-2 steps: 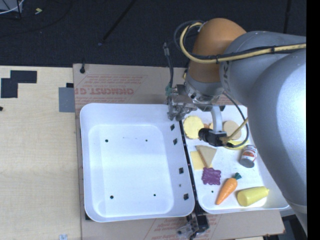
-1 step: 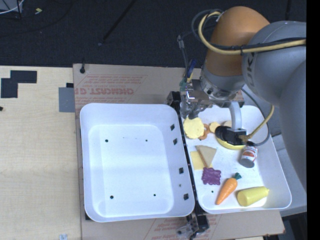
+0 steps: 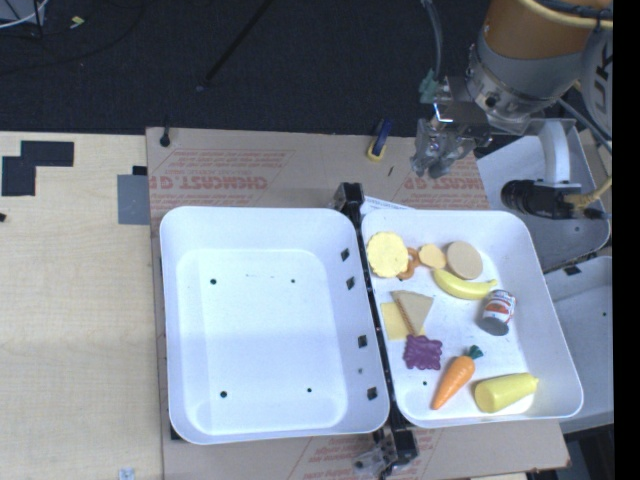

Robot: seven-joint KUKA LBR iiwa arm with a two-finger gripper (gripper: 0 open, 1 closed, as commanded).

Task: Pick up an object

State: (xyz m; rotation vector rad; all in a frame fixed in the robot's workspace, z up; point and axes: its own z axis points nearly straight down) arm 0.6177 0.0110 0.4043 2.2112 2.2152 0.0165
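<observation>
The gripper hangs above the cardboard-covered surface, beyond the far rim of the right bin; how far it is open cannot be told, and nothing shows in it. Just to its left a small blue and yellow item lies on the cardboard. All the toy food sits below the gripper in the right bin: nearest are a yellow round piece, an orange slice and a tan disc, then a banana, a small can and a cheese wedge. Farther down lie purple grapes, a carrot and a yellow block. The left bin lies down and to the left.
</observation>
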